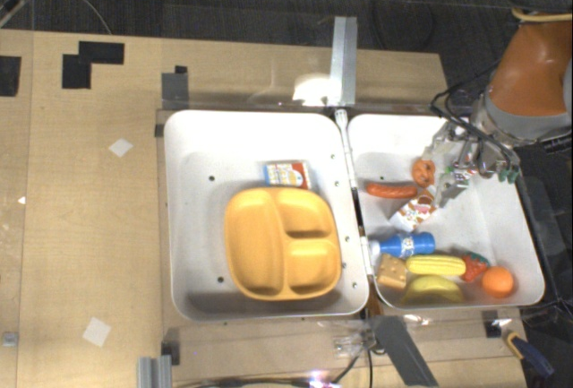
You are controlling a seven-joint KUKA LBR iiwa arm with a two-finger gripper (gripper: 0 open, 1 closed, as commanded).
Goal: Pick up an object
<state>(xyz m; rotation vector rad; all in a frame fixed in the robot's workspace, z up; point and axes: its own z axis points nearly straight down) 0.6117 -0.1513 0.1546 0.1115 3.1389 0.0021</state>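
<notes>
Gripper (452,173) hangs low over the upper part of the right bin (519,225), reaching in from the right beneath the grey wrist with its orange band (537,64). Whether its 2 fingers are spread or pressed together cannot be told: cables and metal parts clutter the tip, and nothing can be seen held between them.

Just beside the tip sits a small orange round piece (423,170), and below it a small red-and-white packet (415,212); either looks like the likely target. A red sausage-shaped item (392,191) lies just left of them, near the bin's dividing wall.

To do this step well, the arm should probably centre on 1 item alone, descend straight, and close only once that item sits between the fingers, since these 3 things lie close together and a skewed approach could nudge 1 away.

Farther down the same bin are a blue bottle (405,245), a tan block (391,271), 2 yellow pieces (436,266) and an orange ball (498,281), crowded along the lower edge.

Across the divider, the left bin (192,198) holds a yellow divided tray (282,243) and a small card (286,173) touching its upper edge.
</notes>
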